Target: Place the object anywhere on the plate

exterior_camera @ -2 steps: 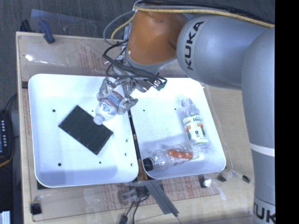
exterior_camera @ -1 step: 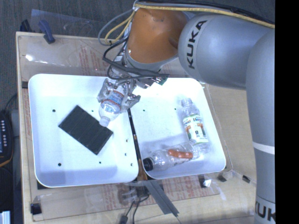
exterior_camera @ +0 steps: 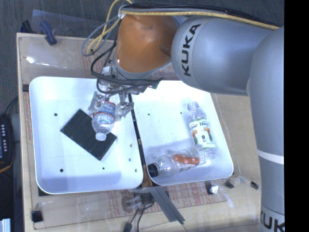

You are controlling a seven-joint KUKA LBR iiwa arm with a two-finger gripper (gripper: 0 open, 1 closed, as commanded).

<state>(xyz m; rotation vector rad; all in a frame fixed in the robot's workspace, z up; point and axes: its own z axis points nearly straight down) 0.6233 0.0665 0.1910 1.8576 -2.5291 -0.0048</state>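
- The left shallow white bin (exterior_camera: 48, 168) held a flat black square plate (exterior_camera: 82, 132), turned so that its corners pointed up, down and sideways like a diamond.
- A small clear plastic water bottle with a white cap (exterior_camera: 103, 121) lay over the plate's upper right edge, cap end toward the plate's middle, its base pointing up toward the arm.
- The two-finger gripper (exterior_camera: 112, 104) stood just above the plate's upper right corner, its fingers spread either side of the bottle's upper end; whether they pressed on it could not be told.
- The grey arm with the orange band (exterior_camera: 142, 40) covered the ground above and to the right of the plate, over the bins' far rims.
- The right shallow white bin (exterior_camera: 164, 105), to the right of the plate, held a clear bottle with a white and orange label (exterior_camera: 200, 128) lying lengthwise near its far side.
- A crushed clear bottle with a black cap and an orange patch (exterior_camera: 176, 162) lay along that bin's lower rim, down and to the right of the plate.
- Bare bin floor lay to the left of the plate and below it, with the left bin's rim well apart from the plate on both those sides.
- The wall shared by the two bins ran near the plate's right corner.
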